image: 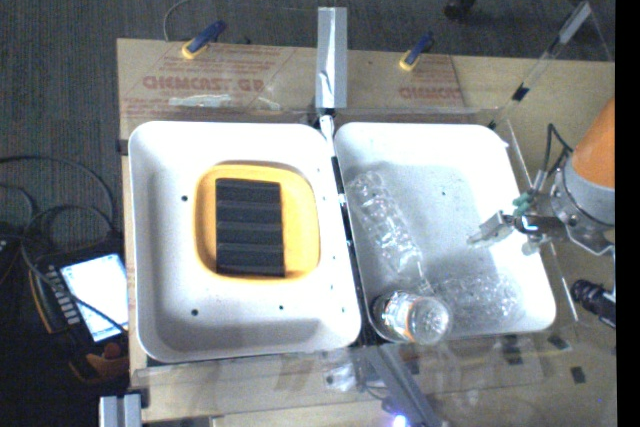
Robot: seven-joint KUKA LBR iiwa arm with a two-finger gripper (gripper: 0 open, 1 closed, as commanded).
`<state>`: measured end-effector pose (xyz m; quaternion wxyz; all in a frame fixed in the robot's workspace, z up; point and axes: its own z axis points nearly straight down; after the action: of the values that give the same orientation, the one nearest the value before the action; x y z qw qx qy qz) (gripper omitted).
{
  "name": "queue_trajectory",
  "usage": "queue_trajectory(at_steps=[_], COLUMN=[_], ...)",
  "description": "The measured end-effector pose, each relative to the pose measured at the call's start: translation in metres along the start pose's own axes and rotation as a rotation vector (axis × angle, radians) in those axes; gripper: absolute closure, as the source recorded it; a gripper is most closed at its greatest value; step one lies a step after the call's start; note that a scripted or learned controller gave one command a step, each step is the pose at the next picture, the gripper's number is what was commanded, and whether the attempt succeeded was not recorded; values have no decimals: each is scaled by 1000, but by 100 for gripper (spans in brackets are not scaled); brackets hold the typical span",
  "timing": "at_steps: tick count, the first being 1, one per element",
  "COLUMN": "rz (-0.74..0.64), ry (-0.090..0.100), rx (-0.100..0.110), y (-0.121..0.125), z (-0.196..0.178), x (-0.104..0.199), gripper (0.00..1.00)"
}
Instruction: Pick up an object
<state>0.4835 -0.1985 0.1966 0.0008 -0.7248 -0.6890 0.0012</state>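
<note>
The claw (497, 229) sits over the right side of the right bin (500, 150), reaching in from the right edge of the view, with the grey wrist and the orange band (612, 147) behind it. Its tips point left and slightly down toward the bin floor; whether they are spread or closed cannot be determined at this resolution, and nothing is visible between them. A clear plastic bottle (385, 220) lies on the bin floor to the left of the claw, apart from it, running along the bin's left wall. A second clear bottle (413, 317) lies in the near left corner of the same bin, with its round end facing the camera. The left bin (160, 155) adjoins the right bin along a shared central edge. It contains a yellow tray (305, 215) near its centre, and a black ribbed block (249, 226) rests inside that tray. Two yellow-and-blue clamps (203, 38) are at the far edge of the bench (150, 80).
</note>
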Motion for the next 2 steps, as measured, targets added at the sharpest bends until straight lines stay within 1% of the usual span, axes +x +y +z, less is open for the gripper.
queue_trajectory(at_steps=[1,2], rz=[-2,-2], ry=[2,2], rx=[0,0], y=[1,1], z=[-9,-8], x=[1,1], gripper=[100,0])
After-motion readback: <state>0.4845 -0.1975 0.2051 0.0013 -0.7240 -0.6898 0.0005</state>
